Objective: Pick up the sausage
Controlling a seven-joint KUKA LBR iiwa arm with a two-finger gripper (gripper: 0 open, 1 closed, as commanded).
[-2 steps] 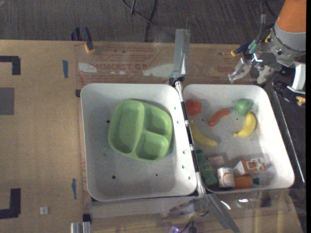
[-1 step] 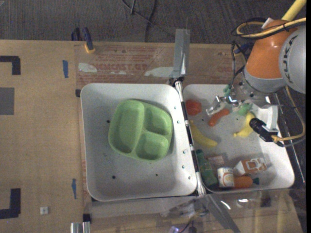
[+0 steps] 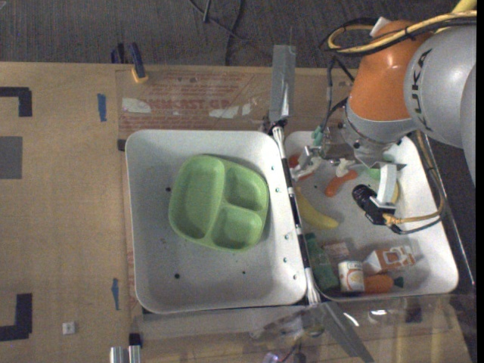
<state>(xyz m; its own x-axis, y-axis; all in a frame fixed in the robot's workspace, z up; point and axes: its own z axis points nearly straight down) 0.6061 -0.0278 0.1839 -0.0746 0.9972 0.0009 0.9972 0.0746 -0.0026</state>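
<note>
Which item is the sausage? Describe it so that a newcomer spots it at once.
Start at the right-hand white bin, the one crowded with small items. In its upper half, just above the yellow banana, lies the sausage. It is a short, reddish-orange stick lying at a slant, plain and rounded, unlike the printed cartons lower in the bin.

Bystanders around the green plate

A green divided plate [image 3: 221, 202] lies in the left white bin [image 3: 144, 203]. To its right, in the neighbouring right bin [image 3: 446, 267], rest a yellow banana [image 3: 318, 215], a small can [image 3: 349, 275], an orange-and-white carton [image 3: 391, 259] and an orange carrot [image 3: 378, 283]. Farther up from the plate, black cables [image 3: 215, 2] trail over the dark floor.
</note>
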